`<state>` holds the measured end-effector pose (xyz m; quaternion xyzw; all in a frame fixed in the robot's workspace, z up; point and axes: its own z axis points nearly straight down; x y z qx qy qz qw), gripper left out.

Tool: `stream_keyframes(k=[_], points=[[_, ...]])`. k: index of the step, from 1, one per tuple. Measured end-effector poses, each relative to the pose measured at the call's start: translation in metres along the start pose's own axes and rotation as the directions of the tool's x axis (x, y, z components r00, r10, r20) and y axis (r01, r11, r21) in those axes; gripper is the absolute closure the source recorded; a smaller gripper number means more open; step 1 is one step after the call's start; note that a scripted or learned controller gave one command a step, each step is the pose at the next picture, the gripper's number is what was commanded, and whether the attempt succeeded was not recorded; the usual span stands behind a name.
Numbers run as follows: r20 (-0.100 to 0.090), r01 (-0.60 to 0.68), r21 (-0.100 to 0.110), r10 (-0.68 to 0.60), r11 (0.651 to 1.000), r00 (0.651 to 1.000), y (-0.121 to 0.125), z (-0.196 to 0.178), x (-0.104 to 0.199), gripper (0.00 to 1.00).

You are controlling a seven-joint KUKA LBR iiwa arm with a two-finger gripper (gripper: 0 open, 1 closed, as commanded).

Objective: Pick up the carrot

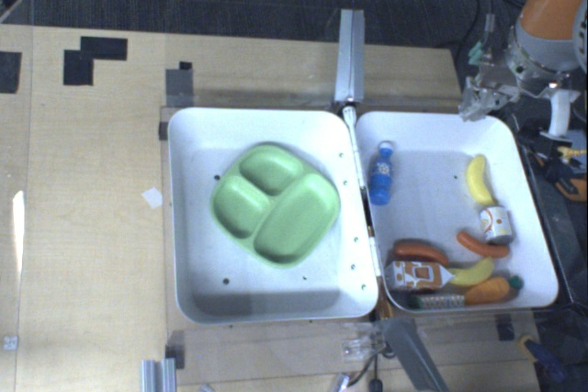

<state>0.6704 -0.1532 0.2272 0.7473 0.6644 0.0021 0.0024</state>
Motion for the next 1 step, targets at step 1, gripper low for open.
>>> stream_keyframes(k=[1], points=[[0.000,0.069,0.001,-0.069,0.998,0.998,-0.0075,0.0127,0.0485,1.00]])
